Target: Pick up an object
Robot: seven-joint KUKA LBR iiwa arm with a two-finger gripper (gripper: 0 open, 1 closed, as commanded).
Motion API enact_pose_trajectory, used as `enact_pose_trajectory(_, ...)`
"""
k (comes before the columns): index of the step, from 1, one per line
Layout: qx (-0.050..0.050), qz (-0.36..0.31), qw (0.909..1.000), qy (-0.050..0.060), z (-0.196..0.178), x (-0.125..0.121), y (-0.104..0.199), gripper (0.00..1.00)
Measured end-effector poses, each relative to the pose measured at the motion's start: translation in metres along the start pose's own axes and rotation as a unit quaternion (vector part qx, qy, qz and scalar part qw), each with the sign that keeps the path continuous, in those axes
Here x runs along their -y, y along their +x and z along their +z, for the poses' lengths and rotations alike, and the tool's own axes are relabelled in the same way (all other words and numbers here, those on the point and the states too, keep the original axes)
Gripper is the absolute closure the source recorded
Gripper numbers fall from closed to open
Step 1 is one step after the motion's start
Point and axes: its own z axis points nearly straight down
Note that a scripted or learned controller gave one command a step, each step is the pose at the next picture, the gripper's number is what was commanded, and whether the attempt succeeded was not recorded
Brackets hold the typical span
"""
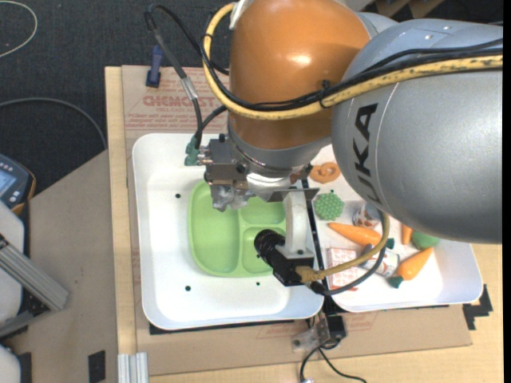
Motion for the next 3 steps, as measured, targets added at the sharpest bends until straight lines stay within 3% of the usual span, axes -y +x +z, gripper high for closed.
enact_pose_trajectory(1,-0.003,-0.002,1.0000,-0.007,-0.018,-0.002,0.001,1.00)
enact_pose_trajectory(3,-0.004,-0.003,1.0000,-0.008,-0.039,-0.002,0.002,1.00)
